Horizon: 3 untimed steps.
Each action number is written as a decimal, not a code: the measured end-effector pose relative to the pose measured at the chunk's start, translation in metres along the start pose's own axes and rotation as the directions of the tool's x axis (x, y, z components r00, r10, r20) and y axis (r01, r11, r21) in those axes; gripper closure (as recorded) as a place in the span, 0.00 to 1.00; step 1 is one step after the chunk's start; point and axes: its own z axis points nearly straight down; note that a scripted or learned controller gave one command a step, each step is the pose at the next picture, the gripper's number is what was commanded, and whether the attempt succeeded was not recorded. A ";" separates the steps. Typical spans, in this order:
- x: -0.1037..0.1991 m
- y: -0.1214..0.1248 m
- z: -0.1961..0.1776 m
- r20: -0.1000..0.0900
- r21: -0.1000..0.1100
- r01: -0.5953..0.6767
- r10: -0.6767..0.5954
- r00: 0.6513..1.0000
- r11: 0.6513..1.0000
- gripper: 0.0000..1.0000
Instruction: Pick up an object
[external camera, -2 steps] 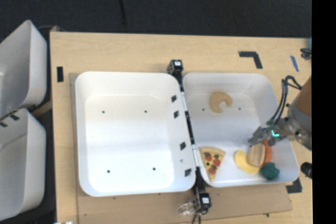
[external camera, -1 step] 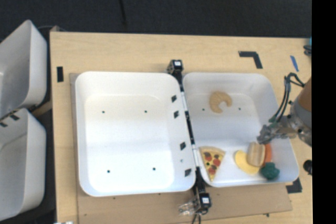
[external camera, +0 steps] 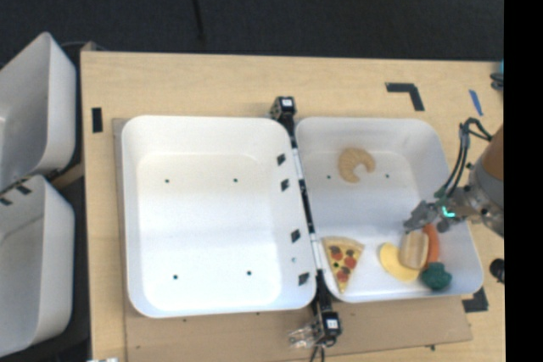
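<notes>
Arm at the right edge of the frame: a grey wrist housing with an orange-brown section above it. Dark cables [external camera: 463, 150] loop along its left side. A small green-cyan light [external camera: 443, 214] glows on the body. The gripper [external camera: 422, 220] is grey metal, angular, and tapers toward its tips.

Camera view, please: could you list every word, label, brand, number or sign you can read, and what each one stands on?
None: no readable text anywhere.
The black angle marks and the blue strip on the light wooden bench are plain tape, without letters.
The toy pizza slice in the right white bin carries dots, no writing.
</notes>
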 end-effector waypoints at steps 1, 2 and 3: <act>-0.002 0.001 -0.011 0.003 -0.005 -0.002 0.002 1.000 1.000 1.00; -0.001 0.001 -0.011 0.002 -0.004 -0.004 0.004 1.000 1.000 0.00; -0.003 0.003 -0.021 0.005 -0.009 -0.005 0.005 1.000 1.000 1.00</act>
